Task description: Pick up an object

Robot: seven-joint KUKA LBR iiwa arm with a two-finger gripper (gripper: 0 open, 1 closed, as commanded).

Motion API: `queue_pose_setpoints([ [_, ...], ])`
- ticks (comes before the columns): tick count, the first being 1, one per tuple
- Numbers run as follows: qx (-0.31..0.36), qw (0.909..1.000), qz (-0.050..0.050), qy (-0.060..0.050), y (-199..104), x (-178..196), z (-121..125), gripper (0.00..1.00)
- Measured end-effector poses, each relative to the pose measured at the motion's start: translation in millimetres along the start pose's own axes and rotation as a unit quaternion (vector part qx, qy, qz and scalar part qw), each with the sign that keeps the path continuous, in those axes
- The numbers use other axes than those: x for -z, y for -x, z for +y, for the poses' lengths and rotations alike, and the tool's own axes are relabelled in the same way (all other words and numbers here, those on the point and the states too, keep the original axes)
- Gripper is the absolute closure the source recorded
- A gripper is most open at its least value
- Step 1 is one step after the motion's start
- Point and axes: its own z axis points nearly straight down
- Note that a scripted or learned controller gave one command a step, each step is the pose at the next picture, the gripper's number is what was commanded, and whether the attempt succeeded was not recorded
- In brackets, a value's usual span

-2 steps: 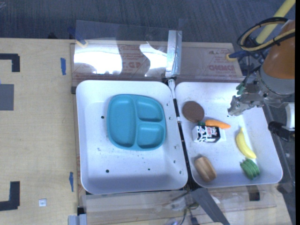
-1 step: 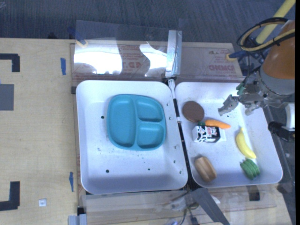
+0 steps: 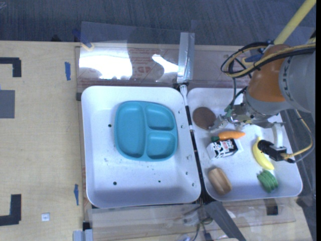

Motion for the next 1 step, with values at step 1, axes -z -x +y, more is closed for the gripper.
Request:
queue_pose_setpoints([
  [1,-0.012,0.9999,0.001,-0.002,-4.9,-0.9,-32.4,0.00],
])
